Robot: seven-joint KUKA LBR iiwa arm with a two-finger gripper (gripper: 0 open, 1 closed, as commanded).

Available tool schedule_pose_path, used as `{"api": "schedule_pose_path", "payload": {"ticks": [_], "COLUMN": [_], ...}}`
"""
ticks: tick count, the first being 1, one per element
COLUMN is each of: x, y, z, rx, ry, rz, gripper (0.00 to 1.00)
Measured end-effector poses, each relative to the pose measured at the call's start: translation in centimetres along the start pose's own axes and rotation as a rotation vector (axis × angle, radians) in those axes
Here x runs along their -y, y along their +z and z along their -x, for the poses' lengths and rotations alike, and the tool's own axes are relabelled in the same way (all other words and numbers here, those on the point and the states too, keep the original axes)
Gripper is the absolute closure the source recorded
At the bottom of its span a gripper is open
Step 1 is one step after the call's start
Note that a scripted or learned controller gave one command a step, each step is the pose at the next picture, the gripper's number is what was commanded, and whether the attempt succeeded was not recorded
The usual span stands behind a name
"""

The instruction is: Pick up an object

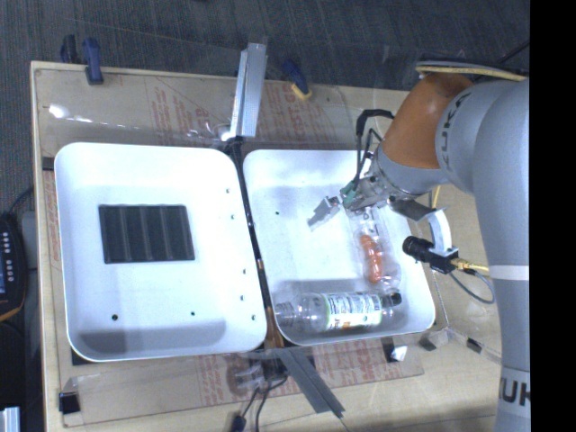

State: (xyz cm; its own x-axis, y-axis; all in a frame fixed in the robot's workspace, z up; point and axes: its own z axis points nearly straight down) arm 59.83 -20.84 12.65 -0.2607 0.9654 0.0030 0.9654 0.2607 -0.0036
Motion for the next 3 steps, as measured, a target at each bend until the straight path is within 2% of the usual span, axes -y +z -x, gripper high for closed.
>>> {"api": "schedule_pose_path", "payload": {"ticks": [1,2,3], "x": [2.9,3.5,3.4], "y": [-3.9,-5.9,-4.8], "z": [-0.7,-0.9,-0.8], "rx": [0.0,0.004,0.001], "ry": [-0.041,-0.089,-0.08], "rz": [0.0,0.003,0.0], "gripper": [0.0,0.0,0.0]}}
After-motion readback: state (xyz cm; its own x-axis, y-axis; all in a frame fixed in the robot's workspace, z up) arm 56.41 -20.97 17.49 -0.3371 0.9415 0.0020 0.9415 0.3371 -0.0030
